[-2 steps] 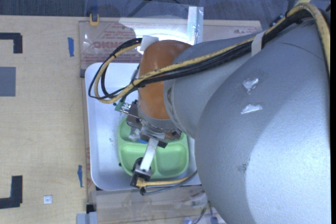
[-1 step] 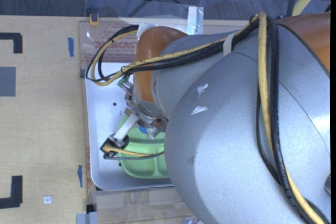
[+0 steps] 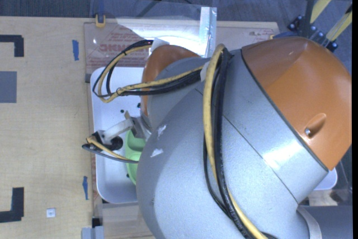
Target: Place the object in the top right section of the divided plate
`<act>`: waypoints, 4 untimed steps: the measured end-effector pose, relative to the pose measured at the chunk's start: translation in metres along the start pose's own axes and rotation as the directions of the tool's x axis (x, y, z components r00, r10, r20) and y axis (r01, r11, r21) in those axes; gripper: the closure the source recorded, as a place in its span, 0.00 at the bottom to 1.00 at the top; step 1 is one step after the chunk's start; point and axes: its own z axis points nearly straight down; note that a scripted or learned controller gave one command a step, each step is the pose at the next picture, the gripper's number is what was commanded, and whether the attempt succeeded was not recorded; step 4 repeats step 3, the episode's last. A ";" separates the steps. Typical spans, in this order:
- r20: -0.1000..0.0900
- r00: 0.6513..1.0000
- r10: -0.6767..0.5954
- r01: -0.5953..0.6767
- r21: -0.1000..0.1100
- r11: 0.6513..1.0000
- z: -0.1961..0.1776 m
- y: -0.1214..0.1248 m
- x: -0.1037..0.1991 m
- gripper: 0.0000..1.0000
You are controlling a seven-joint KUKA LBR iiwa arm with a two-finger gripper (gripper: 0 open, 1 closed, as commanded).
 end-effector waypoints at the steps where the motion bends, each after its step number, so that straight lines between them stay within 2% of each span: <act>1: -0.040 0.992 0.119 -0.119 -0.003 0.993 0.008 -0.003 -0.014 1.00; 2: -0.004 0.990 0.139 -0.139 0.009 0.990 0.012 0.021 0.070 1.00; 3: 0.004 0.991 0.135 -0.135 0.005 0.991 0.009 0.057 0.074 1.00; 4: 0.004 0.991 0.135 -0.135 0.005 0.991 0.009 0.057 0.074 1.00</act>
